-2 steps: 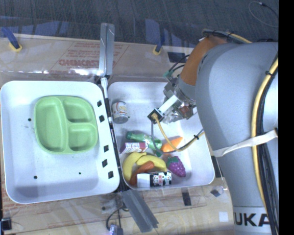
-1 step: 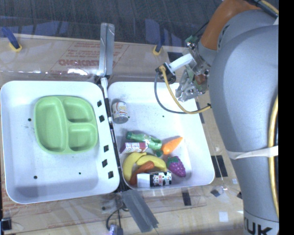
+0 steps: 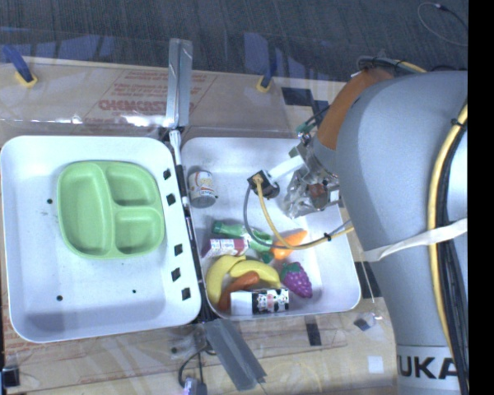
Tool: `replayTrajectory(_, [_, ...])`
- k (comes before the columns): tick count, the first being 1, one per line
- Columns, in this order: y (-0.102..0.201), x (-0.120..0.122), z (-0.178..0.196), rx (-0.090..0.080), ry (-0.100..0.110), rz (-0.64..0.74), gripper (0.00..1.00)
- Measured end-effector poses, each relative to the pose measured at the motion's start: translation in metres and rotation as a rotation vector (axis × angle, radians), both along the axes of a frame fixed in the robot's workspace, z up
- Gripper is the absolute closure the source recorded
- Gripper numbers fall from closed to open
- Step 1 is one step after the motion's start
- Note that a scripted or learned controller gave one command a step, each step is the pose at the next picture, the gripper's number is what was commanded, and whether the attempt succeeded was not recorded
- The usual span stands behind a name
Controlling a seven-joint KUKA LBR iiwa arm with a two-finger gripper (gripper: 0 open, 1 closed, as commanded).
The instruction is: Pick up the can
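Looming closest to my camera is the grey arm [image 3: 403, 220], its bulk covering the right side of the bench, with the orange band [image 3: 346, 109] showing at its upper edge. Under it I see a wooden bench top [image 3: 82, 89] with red printing, blue clips at the far edge, and dark carpet beyond. Two white bins sit side by side, split by a grey divider [image 3: 179, 97]. On my left, the left bin [image 3: 33, 303] carries a green tray [image 3: 111, 208] with three compartments. On my right, the right bin [image 3: 230, 151] has the can [image 3: 202, 186] lying near its upper left corner, close to the divider. Lower in that bin I see a banana [image 3: 239, 271], grapes [image 3: 296, 280], a carrot [image 3: 290, 238] and a small bottle [image 3: 259, 301]. The gripper [image 3: 309, 192] hangs over the bin's right part, well apart from the can; I cannot tell how its claw stands.
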State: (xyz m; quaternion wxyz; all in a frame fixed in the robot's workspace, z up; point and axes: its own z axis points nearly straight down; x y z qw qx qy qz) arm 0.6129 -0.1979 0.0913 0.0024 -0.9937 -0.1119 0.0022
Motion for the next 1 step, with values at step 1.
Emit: replayTrajectory(1, [-0.0099, -0.0191, 0.2444, -0.002, -0.003, 0.012, 1.00])
